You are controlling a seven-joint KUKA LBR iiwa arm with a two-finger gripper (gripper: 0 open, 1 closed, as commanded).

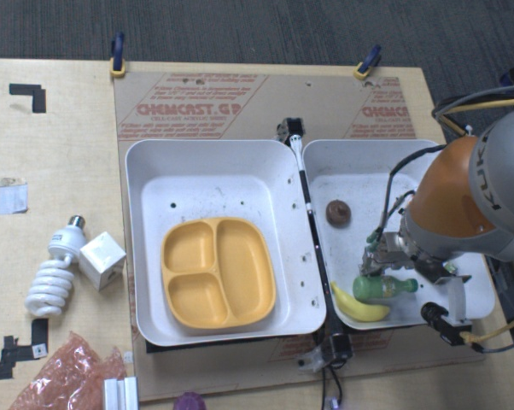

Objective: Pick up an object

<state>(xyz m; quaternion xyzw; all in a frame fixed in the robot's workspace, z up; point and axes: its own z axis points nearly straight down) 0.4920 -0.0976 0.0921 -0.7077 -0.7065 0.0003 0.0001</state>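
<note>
In the right bin (359, 165) lie a green bottle (383, 288), a yellow banana (358, 307) along the front wall, and a small brown round piece (338, 213) farther back. My gripper (378, 260) hangs low over the bottle's left end, just above it. The arm's grey body and orange band hide the fingers, and I see nothing held between them.
The left bin (146, 169) holds a yellow divided plate (217, 272). Outside the bins on the left lie a spiral light bulb (54, 272), a white cube (102, 259) and a red mesh bag (65, 376). A black bar (304, 190) runs between the bins.
</note>
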